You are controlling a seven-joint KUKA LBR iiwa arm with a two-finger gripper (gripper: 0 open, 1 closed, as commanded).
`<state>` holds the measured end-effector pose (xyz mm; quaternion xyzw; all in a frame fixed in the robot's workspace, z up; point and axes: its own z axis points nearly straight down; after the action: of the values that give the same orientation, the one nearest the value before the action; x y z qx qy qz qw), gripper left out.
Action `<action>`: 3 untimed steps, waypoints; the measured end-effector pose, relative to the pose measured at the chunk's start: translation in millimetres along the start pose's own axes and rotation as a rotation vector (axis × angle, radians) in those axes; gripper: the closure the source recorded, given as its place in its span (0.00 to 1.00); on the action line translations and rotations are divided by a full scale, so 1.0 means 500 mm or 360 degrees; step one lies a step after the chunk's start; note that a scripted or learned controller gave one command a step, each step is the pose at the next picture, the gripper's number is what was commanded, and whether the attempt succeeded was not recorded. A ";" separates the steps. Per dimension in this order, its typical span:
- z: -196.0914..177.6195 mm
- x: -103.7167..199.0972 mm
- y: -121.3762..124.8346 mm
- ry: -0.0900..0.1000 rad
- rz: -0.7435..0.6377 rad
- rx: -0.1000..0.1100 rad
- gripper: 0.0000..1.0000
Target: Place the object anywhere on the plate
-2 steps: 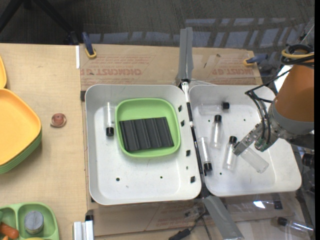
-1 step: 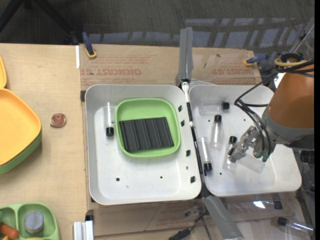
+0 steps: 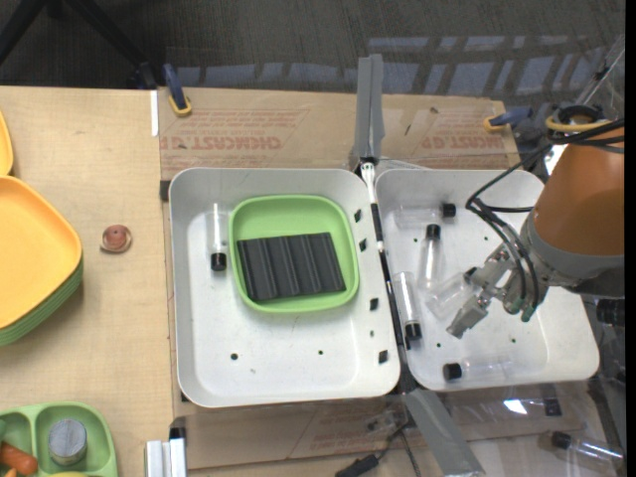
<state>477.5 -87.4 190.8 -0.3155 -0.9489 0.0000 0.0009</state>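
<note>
A green plate (image 3: 288, 208) lies in the left bin (image 3: 199, 356), and a black ribbed slab (image 3: 289, 266) rests flat on it. Just left of the plate, a clear tube with a black cap (image 3: 217, 237) lies on the bin floor. Several more clear black-capped tubes lie in the right bin (image 3: 556, 361), among them one (image 3: 430, 250) near the middle, one (image 3: 405, 308) along the left wall and one (image 3: 475, 370) by the front edge. My gripper (image 3: 475, 304) hangs low over the middle of the right bin, among the tubes, with clear plastic close beside it.
A stack of yellow plates (image 3: 30, 256) and a small red knob (image 3: 116, 238) sit on the wooden bench to the left. A green compartment tray (image 3: 45, 445) is at the front left corner. Clamps (image 3: 177, 97) hold the cardboard behind the bins.
</note>
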 end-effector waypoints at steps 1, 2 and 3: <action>-0.017 -0.002 0.000 -0.0002 0.0006 -0.0002 1.00; 0.050 -0.006 -0.008 -0.0001 -0.0432 -0.0001 1.00; -0.002 -0.001 0.002 -0.0007 -0.0704 -0.0003 1.00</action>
<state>478.8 -86.9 191.6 -0.0996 -0.9950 -0.0003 -0.0016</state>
